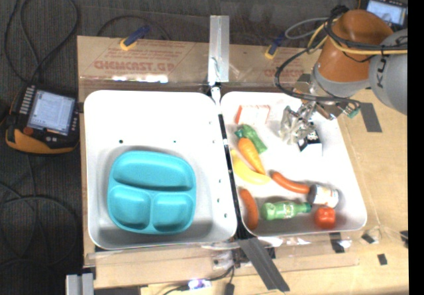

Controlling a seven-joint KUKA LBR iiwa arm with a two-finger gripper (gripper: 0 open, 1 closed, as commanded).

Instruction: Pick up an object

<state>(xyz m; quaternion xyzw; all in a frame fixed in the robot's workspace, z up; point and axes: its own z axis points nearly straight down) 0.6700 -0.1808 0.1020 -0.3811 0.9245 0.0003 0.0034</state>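
The arm [361, 55], grey with an orange band, reaches in from the right and hangs its end effector [298, 124] over the upper part of the right bin [354, 181]. Whether the end effector is spread or pressed together cannot be told, since the metal parts blur into each other against the white floor. Nothing is visibly caught in it.

All places below are given relative to the right bin. Near its upper left corner lies a white card with red print [253, 115]. Just below the end effector sits a small black and white piece [310, 143]. Along the left side, a carrot with green top [250, 144] lies at a slant, and a yellow banana [250, 173] lies just below it, touching or nearly so. In the middle a long orange-red pepper [289, 182] stretches toward the lower right. Near the lower left corner lies a reddish sausage [249, 205]. Along the lower edge a green bottle [285, 209] lies on its side, with a small white-capped jar [326, 195] and a red tomato [324, 217] at the lower right corner.

To the left of the right bin, touching it edge to edge, stands the left bin [99, 128], which holds a turquoise divided tray [152, 191]. Both rest on the brown surface [387, 174]. Well to the left, on the dark floor, lies a handheld controller with a lit screen [45, 118].
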